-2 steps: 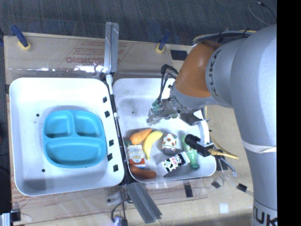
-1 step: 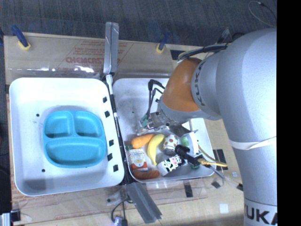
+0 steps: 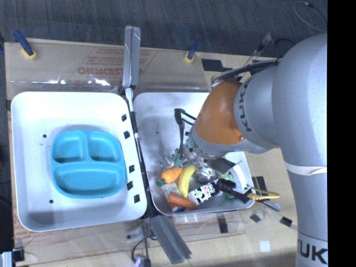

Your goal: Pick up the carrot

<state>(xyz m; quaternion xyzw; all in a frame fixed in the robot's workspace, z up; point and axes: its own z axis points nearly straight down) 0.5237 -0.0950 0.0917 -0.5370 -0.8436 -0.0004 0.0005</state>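
Tray (image 3: 87,163) in left bin (image 3: 22,149); carrot (image 3: 181,201), seemingly beside banana (image 3: 186,180), right bin (image 3: 150,121).

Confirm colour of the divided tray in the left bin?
Light blue divided plastic tray, clearest in the camera view.

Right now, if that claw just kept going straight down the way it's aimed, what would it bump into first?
Probably the banana or the clutter beside it: the gripper hangs over the pile in the right bin. The carrot lies nearer the bin's front edge. Depth is hard to judge.
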